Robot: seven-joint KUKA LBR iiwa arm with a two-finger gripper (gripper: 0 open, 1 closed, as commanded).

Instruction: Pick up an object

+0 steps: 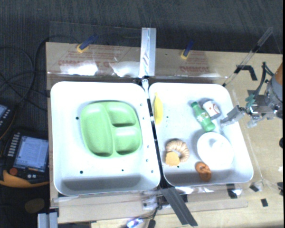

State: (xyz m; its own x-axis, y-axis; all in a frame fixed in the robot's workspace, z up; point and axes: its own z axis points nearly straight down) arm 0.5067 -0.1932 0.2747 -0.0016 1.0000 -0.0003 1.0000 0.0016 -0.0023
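- The gripper [237,114] hangs over the right rim of the right white bin [242,172]; whether its fingers are apart or together cannot be told.
- A green plastic bottle [202,116] lies near it, beside a small white-and-red container [211,108].
- Below lie a white round bowl [214,149], a brown croissant-like pastry [176,151] and a small brown lump [203,169].
- A yellow banana-shaped piece [157,106] lies by the left wall.
- The left white bin [66,175] holds a green divided tray [111,128].

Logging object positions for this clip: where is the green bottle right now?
The green bottle lies in the right bin, toward its upper right, just above the white round lid and beside a small white container.
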